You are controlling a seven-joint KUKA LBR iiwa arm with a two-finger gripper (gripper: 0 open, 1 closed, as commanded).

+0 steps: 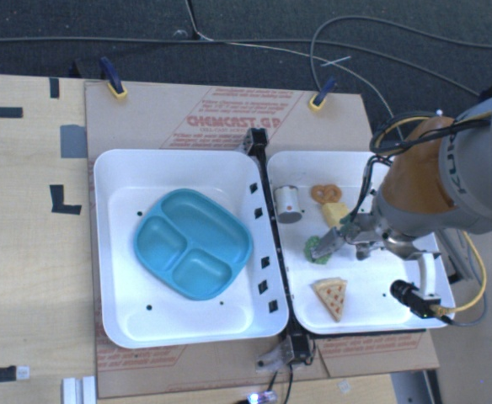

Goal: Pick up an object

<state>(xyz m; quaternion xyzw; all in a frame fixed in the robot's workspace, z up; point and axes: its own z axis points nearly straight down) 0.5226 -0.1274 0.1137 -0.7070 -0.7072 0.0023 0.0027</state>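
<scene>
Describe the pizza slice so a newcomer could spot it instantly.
Look in the right bin, the one the arm reaches into. The pizza slice lies near its front edge, apart from the other items. It is the only tan wedge; the pretzel, silver can and green toy sit farther back.

Bench (27,259) w/ light wood top, black tape marks on its left part. Cardboard sheet (229,112) flat on it, red print, held at the far edge by two clamps (111,81), blue and yellow. On the cardboard, two white bins touching side by side: left bin (115,310), right bin (372,322), black clips along their shared edge
</scene>
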